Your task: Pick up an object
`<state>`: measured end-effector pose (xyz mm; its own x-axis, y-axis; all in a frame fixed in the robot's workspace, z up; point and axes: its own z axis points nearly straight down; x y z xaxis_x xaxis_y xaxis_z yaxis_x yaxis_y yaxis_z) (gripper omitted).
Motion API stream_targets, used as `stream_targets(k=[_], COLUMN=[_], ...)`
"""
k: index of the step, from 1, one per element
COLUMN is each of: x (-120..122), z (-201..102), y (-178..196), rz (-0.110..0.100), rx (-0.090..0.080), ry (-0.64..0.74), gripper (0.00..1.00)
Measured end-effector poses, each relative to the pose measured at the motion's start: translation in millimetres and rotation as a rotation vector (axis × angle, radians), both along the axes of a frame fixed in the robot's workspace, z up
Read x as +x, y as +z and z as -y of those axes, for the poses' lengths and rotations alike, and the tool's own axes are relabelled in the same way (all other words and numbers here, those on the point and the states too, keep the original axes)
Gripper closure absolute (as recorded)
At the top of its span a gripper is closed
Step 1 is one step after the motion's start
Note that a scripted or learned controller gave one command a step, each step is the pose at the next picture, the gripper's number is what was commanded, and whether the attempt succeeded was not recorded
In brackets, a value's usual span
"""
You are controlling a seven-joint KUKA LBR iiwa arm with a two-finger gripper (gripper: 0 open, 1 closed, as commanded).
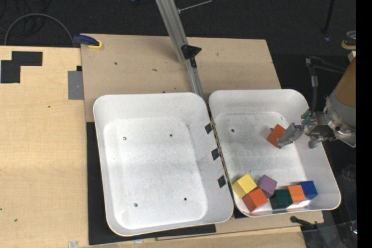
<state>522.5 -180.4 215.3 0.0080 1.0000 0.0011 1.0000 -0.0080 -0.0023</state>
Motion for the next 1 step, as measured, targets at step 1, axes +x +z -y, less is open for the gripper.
stream_targets(k=[1], x=[0.0], z=[0.6], y=[9.6], rz=[0.000], rx=[0.000], ry=[-0.003], gripper=[1.00])
